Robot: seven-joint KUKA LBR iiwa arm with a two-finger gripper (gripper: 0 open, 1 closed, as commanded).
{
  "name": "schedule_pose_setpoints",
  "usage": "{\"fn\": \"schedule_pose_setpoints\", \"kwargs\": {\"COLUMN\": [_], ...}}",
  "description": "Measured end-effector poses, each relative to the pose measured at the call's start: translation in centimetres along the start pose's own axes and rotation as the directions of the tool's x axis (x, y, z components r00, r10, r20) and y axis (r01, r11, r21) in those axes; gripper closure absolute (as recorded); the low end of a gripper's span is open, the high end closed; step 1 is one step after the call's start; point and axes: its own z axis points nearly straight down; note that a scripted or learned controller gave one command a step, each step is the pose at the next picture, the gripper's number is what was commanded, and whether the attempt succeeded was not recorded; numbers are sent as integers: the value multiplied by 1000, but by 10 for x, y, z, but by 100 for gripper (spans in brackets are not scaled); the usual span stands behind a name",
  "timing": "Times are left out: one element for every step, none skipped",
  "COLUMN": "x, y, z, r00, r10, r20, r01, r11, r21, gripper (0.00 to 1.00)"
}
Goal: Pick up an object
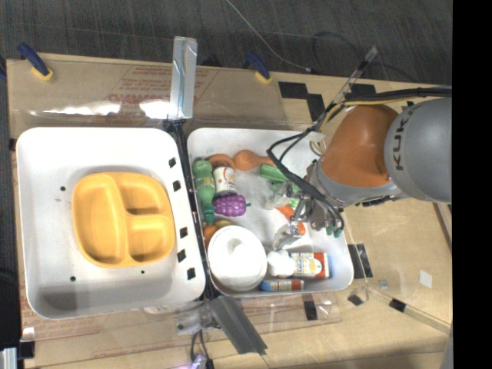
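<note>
My gripper (292, 223) hangs low over the middle of the right bin (338, 271), under the arm's orange band (355, 154). It is above a small orange item (286, 211) and close to a white bottle with an orange label (307, 265). Packed in the same bin are purple grapes (229, 204), a green bottle (204, 187), a small can with a red label (224, 179), a brown-orange piece (247, 158), a green piece (273, 173), a white bowl (237, 257) and a marker (281, 285). Whether anything is held is hidden by the wrist.
The left bin (46, 160) holds a yellow divided plate (123, 217). A metal divider (184, 75) stands at the back between the bins. Black cables (292, 148) loop from the wrist over the right bin's back part. Cardboard-covered bench surrounds both bins.
</note>
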Motion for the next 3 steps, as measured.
{"fn": "schedule_pose_setpoints", "kwargs": {"x": [-2, -2, -20], "y": [1, 1, 2], "z": [-11, -11, -1], "r00": [1000, 1000, 993], "r10": [-5, -6, -117], "r20": [3, 3, 5], "r01": [5, 6, 117], "r11": [1000, 1000, 993], "r21": [0, 0, 3], "gripper": [100, 0, 0]}}
